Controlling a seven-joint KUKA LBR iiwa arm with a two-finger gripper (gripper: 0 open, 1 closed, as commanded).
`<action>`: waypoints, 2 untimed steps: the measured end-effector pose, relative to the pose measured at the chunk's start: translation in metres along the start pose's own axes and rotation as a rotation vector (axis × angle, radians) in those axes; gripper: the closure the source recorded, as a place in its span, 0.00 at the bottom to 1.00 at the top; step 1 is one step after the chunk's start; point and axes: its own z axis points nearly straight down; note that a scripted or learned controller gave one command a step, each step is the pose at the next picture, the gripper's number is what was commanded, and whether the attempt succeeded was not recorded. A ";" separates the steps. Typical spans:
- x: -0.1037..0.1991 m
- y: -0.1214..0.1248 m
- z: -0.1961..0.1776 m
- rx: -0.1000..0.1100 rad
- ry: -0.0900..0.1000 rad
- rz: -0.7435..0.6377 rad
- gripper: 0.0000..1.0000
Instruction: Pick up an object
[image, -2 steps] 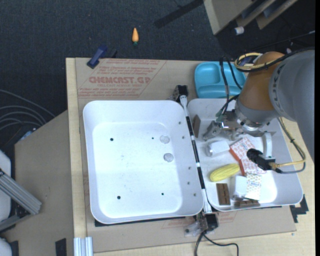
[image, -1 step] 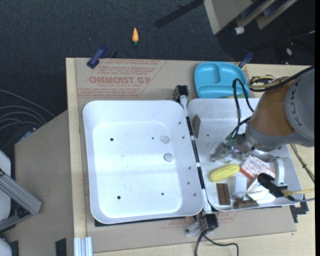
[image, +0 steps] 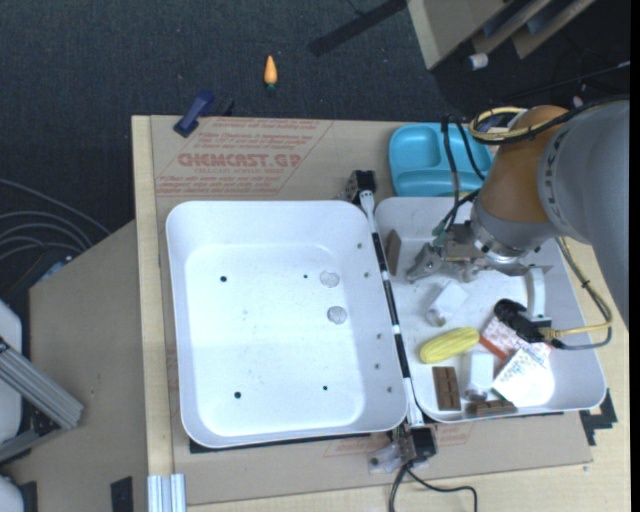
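Grey arm (image: 560, 170) reaches low into right white bin (image: 590, 385); claw (image: 447, 262) aperture, contents: cannot tell. Yellow banana-shaped toy (image: 449, 345) near claw, plausible target.

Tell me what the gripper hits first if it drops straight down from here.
Probably the small white piece just below the gripper, or bare floor of the right bin beside it; depth is unclear from this slanted view.

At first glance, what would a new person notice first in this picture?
The grey arm with its orange band reaches in from the right over the right bin. That bin holds a clutter of small things, with a yellow banana-like object brightest among them. A light blue tray sits behind it.
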 end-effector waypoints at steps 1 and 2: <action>0.008 -0.067 0.001 0.004 0.001 0.001 0.00; 0.008 -0.107 0.001 0.003 0.001 0.001 0.00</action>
